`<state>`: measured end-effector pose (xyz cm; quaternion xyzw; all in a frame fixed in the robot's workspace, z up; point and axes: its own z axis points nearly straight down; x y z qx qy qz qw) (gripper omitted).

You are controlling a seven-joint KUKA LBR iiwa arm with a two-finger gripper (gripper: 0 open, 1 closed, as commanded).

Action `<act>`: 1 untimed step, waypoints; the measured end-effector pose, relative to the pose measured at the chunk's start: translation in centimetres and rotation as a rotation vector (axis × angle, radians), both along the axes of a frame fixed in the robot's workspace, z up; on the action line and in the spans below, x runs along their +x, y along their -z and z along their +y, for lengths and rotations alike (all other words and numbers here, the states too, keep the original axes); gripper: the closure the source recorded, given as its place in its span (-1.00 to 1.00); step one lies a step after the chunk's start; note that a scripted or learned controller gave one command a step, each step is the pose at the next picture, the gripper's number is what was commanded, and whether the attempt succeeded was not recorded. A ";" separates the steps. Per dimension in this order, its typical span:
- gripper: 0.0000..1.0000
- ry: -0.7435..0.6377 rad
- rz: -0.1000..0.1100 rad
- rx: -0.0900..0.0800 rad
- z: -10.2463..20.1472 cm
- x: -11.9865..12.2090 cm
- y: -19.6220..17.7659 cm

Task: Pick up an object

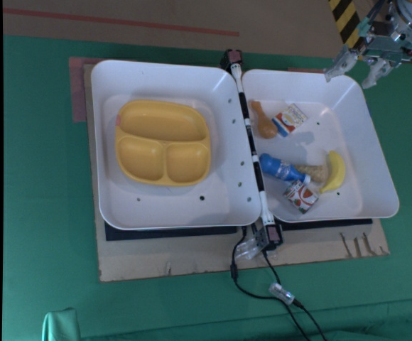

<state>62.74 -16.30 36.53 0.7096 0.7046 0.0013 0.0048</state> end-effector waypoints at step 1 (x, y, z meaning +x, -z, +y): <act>-1.00 0.001 0.001 -0.003 -2.6 3.2 11.0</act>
